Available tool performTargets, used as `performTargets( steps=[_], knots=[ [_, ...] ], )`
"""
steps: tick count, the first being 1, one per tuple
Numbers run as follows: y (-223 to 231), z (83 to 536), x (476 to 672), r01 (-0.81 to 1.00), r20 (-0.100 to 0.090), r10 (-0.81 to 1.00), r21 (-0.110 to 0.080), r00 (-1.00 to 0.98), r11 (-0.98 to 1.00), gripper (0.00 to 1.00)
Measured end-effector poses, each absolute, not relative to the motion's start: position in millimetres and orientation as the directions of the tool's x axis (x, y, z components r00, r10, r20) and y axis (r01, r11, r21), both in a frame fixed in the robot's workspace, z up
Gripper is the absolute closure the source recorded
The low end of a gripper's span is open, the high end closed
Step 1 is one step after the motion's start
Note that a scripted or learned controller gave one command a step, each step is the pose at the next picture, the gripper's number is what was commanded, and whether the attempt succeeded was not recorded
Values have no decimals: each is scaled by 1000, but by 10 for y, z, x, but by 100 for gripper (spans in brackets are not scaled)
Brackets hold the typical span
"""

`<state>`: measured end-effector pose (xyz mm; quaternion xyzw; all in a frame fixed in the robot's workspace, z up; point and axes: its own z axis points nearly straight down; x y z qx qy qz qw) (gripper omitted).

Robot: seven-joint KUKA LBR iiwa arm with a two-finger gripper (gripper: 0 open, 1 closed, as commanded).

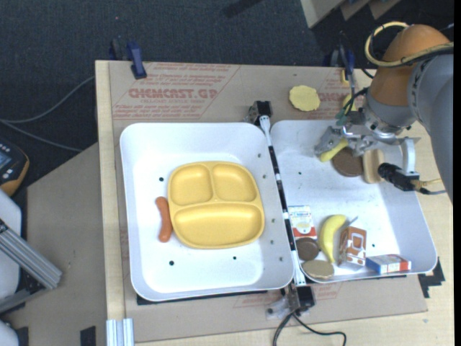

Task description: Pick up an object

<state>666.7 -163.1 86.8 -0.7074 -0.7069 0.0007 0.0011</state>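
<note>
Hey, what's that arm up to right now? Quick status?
End effector low over the right bin, far end. Brown round piece beside it, nothing seen held. Banana and cartons clustered at near end.

From my screen the light is bright, even and diffuse. The 2 white bins, left (140, 193) and right (410, 215), run close to blown out, so their floors show little texture. Shadows are soft and short: I see a faint one hugging the yellow tray (215, 204) and a darker patch under the arm (410, 71). The dark floor (65, 20) stays dim and grainy. Focus is mildly soft throughout, with small print unreadable.
</note>
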Motion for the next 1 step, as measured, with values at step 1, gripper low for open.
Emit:
performTargets(
  steps=[1],
  knots=[
    [-1651,969,6656,1000,-2,1000,-8,2,-2,100]
  ],
)
